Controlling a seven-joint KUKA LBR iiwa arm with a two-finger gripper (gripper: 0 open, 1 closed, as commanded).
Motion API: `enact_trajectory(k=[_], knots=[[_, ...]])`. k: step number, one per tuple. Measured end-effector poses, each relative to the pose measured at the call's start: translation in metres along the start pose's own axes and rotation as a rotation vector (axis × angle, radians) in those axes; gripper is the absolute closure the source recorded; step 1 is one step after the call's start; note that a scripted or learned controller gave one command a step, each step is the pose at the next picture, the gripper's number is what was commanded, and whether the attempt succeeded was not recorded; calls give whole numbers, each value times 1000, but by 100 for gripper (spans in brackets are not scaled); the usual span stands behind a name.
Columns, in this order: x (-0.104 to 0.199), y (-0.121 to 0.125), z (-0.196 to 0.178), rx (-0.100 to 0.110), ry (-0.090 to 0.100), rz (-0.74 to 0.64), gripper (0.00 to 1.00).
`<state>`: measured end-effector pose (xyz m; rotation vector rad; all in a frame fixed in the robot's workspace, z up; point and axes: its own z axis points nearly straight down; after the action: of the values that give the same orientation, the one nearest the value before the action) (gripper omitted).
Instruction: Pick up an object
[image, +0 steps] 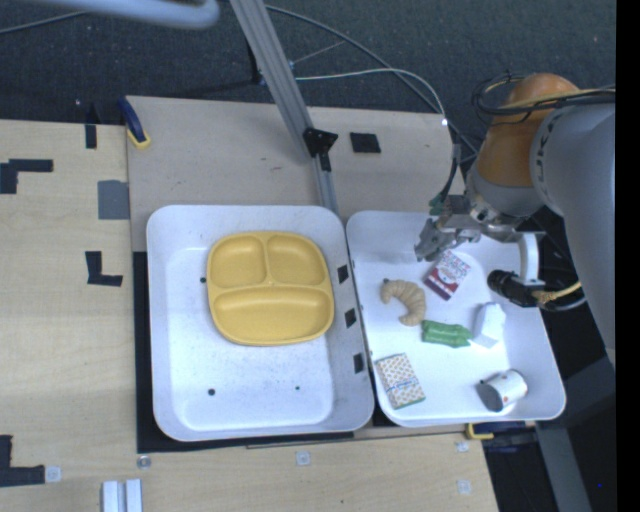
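The gripper (436, 246) hangs just above the red-and-white packet (448, 275), fingers close together with nothing between them, so it could easily shove the packet toward the nearby croissant (405, 299).

**No legible text on the bench**

The small red-and-white packet (449, 274) just right of the croissant (405, 299) carries print too small to read. The patterned box (399, 380) below the croissant shows a fine pattern but no readable words.
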<state>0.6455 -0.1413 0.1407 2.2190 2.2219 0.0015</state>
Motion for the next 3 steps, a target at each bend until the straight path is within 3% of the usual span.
enact_trajectory(k=[1,2,3], knots=[[-2,10,-58,-3,-1,-1,100],[-1,11,-61,2,0,0,100],[53,9,-74,3,2,-4,100]])
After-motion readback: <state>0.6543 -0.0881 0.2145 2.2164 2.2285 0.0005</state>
